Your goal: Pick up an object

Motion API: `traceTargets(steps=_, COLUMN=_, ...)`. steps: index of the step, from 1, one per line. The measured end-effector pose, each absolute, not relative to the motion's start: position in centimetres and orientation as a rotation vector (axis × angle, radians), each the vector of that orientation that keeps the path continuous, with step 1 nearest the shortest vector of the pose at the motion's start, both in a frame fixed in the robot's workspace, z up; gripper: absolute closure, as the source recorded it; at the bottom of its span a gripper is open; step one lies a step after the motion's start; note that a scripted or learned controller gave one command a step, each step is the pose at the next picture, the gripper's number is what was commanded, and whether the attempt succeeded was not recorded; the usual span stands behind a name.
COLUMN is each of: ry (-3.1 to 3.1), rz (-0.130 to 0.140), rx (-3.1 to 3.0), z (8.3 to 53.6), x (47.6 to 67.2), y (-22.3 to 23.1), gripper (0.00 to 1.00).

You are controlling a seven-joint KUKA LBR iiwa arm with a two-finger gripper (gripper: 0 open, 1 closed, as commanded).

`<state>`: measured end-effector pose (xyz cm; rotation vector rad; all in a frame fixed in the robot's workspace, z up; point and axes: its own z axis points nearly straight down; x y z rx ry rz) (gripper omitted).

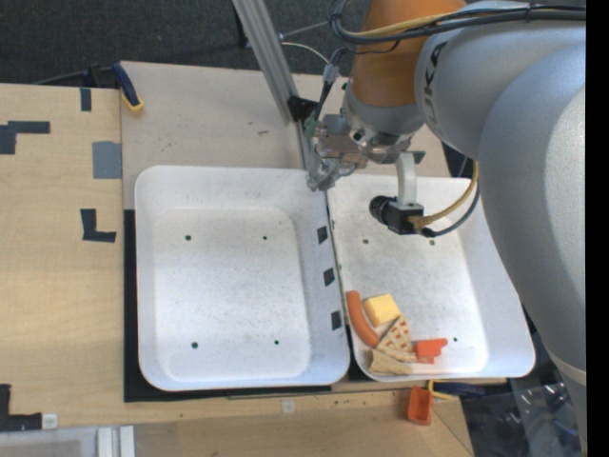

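Several small food toys lie huddled in the front left corner of the right bin [447, 255]: an orange sausage [360, 318], a yellow cheese block [383, 308], a tan pizza slice [396, 337], a small red-orange piece [430, 348] and a beige wedge [389, 363]. My gripper [322, 173] hangs at the far end of the ridge between the two bins, well behind the toys. I see nothing held in it.
The left bin [152, 255] lies beside the right one, and their rims meet along a ridge with black clips [329, 276]. A slanted metal rod [266, 46] rises behind the gripper. An orange clamp [419, 404] sticks out below the right bin's front edge.
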<state>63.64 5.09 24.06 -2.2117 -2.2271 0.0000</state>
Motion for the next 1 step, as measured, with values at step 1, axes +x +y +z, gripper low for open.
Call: traceTargets(steps=1, ry=-2.226, rz=0.004, rx=-2.212, z=22.39, x=62.41, y=9.94, gripper=1.00)
